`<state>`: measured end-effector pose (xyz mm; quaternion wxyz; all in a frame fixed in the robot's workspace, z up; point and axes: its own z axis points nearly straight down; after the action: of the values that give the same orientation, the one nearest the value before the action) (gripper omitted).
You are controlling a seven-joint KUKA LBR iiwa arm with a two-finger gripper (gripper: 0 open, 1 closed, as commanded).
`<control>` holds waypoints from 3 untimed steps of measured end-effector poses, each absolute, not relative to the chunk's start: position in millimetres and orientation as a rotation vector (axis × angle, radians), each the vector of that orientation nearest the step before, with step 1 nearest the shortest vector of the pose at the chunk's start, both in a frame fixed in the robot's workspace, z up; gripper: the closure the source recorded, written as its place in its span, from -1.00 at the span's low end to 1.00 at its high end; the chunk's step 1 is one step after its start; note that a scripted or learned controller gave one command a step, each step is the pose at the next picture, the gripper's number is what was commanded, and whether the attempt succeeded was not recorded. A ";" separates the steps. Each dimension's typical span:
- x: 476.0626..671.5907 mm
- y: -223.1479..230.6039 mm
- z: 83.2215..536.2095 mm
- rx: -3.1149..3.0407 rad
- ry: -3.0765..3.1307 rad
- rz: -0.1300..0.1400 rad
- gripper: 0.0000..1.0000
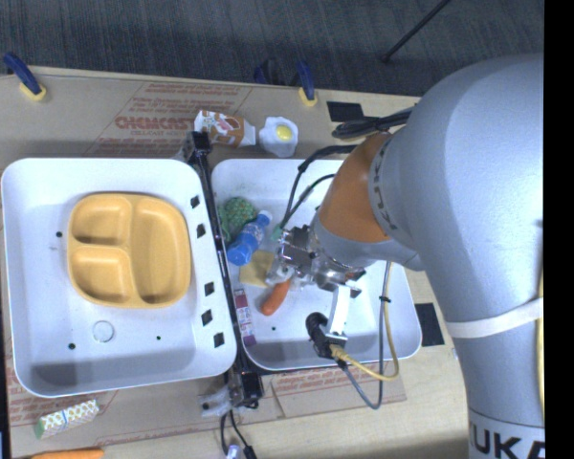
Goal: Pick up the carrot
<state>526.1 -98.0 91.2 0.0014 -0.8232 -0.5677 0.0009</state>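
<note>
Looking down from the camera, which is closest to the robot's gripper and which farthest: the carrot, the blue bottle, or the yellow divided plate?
From the gripper:
1. Carrot, just below it in the right bin.
2. Blue bottle, to its left, same bin.
3. Yellow divided plate, off in the left bin.

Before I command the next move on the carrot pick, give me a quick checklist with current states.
1. Carrot located, lying in the right bin: ok.
2. End effector positioned right above the carrot's upper end: ok.
3. Carrot seen between the fingers: cannot tell, the wrist hides them.
4. Carrot lifted off the bin floor: not ok, it appears to rest there.
5. Clutter near the grasp: not ok, a blue bottle and a yellow item sit close beside the carrot.
6. Yellow tray in the left bin out of the way: ok.
</note>
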 end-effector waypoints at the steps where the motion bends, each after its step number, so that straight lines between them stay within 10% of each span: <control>1: 502.8 -120.8 212.6 -2.097 -2.337 0.002 1.00; 2: 497.9 -28.2 191.2 -2.028 -2.394 0.003 1.00; 3: 521.4 -77.6 249.3 -2.133 -2.304 0.002 1.00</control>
<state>521.4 -77.6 249.3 0.0010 -0.6793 -0.7338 0.0005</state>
